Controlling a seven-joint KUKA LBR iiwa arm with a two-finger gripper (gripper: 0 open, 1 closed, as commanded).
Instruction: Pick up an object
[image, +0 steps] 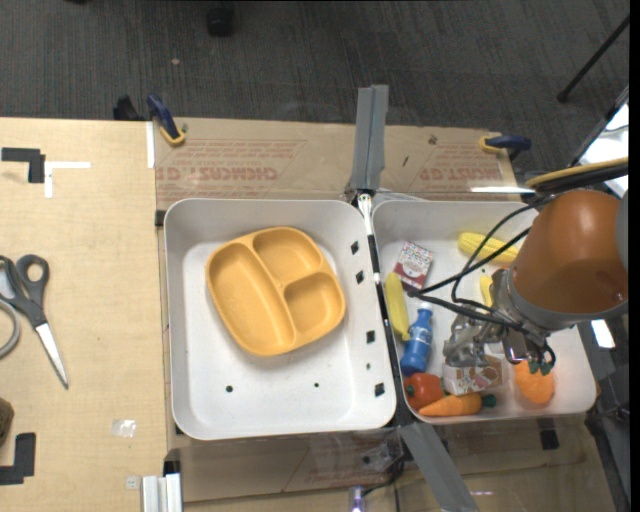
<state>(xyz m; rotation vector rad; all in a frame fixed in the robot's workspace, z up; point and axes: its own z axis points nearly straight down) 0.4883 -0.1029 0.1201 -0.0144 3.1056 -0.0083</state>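
- Camera view: the gripper (480, 350) hangs low in the right bin (570, 405); whether its jaws are apart, I cannot tell.
- Directly beneath sits a small printed packet (478, 378), probably the target, with the carrot (452, 405) just beyond and the blue bottle (418, 342) alongside.

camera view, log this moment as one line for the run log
gripper: low in right bin, above small carton | grasp: none seen | yellow divided plate: left bin

Bright, even overhead light, soft shadows, sharp focus throughout
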